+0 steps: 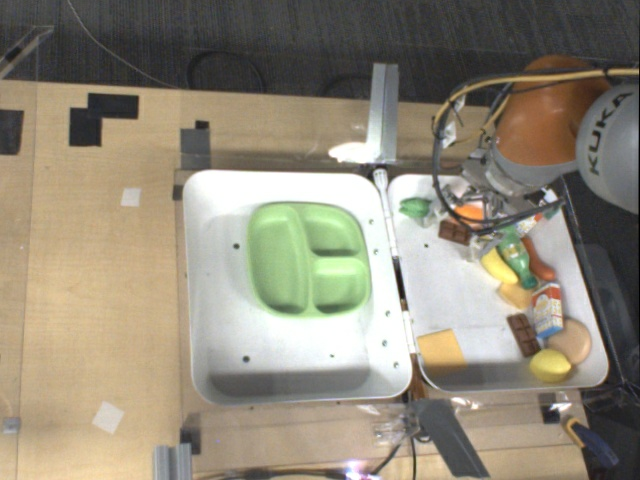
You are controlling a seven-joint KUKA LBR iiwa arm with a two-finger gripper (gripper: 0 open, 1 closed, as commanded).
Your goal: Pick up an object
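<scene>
My gripper hangs low over the far end of the right bin, under the orange-banded wrist. Directly beneath it lies a small orange object, partly covered by the gripper. A green piece lies to its left and a brown chocolate piece just in front. Nearer the camera are a yellow banana, a green bottle and a red item.
The left bin holds a green divided plate. Along the right bin's right side lie a small carton, a chocolate bar, a tan egg shape and a lemon. An orange-yellow square sits at the front left corner.
</scene>
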